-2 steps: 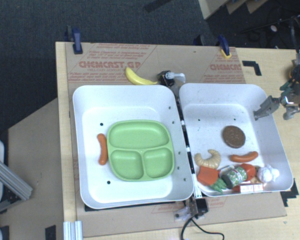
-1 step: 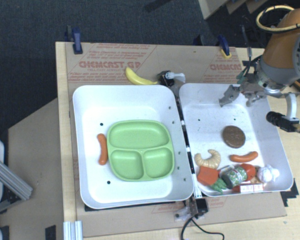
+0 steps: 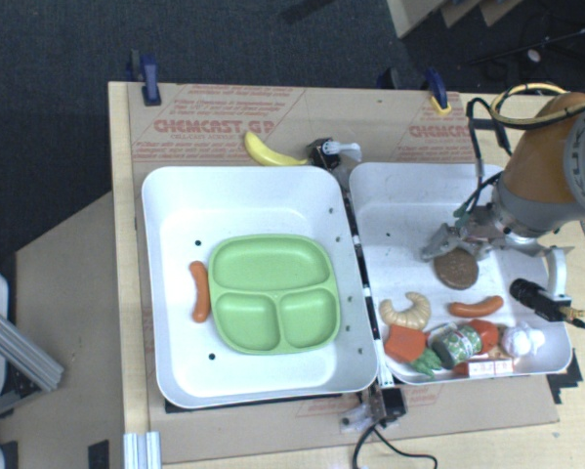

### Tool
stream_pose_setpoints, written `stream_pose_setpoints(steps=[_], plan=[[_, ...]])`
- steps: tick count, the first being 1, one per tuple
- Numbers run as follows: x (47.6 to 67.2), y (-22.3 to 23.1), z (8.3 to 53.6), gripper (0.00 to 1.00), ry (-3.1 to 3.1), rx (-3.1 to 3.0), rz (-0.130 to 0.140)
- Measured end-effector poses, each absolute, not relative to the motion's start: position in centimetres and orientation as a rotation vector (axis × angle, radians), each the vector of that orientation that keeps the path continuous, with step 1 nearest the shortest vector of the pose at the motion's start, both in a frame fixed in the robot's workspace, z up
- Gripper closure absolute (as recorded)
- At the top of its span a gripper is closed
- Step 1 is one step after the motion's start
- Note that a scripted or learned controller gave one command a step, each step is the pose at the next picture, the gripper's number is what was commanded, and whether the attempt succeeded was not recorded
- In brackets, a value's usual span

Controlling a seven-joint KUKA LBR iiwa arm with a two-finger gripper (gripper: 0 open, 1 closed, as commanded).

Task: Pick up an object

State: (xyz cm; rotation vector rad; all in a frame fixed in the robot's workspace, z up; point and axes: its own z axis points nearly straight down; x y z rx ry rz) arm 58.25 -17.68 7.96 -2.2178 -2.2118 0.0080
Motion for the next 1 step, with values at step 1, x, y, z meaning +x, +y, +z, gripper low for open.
stream_pose_setpoints(steps=[1], plan=[[48.59,-22.31,8.47,0.0,-2.21,-2.218,0.0]])
